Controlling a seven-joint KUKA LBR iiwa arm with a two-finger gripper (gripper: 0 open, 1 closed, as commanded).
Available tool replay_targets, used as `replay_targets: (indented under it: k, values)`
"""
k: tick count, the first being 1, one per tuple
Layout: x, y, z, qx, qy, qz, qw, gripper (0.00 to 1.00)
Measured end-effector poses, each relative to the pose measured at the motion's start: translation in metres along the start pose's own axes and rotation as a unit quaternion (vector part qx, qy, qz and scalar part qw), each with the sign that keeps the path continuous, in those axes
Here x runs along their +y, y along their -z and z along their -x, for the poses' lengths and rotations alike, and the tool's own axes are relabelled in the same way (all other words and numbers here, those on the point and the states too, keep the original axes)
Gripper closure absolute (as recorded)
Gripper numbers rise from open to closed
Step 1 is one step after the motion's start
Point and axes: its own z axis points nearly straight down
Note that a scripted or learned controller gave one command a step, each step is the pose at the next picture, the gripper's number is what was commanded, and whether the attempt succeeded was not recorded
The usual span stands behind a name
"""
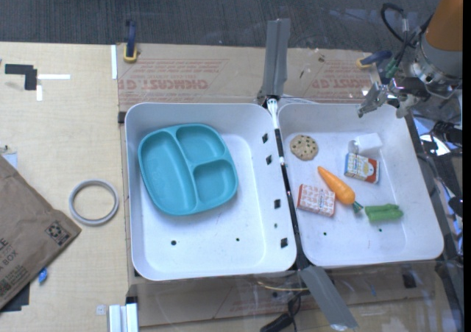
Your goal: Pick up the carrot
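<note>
Carrot [337, 184] is just lying in the right bin [419, 246], untouched as far as I can see. Cookie [303, 147] sits up-left of it, the red-and-white carton [361, 166] to its upper right, green thing [383, 212] by its lower end. The pincer [383, 95] hangs well above-right of the carrot, outside the bin's far rim, holding nothing; can't tell how open it is. So basically everything's left: reach, grab, lift.

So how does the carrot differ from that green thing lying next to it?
The carrot is orange and tapers to a point, while the green item is blunt at both ends. The carrot is the longer of the two. The carrot lies on a slant, its tip towards the cookie, while the green item lies nearly level. Both rest flat in the right bin, almost meeting near the carrot's thick end.
</note>
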Motion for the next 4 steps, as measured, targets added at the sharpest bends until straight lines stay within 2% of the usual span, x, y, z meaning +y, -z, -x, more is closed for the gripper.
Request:
replay_targets:
  k: [1,2,3,4]
  values:
    - [-0.062,-0.069,-0.078,0.0,0.057,-0.001,0.9984,0.0]
    - [-0.098,-0.125,-0.082,0.0,0.098,0.003,0.9952,0.0]
    - [-0.097,-0.115,-0.081,0.001,0.097,0.005,0.9953,1.0]
    - [-0.097,-0.115,-0.081,0.001,0.097,0.005,0.9953,0.0]
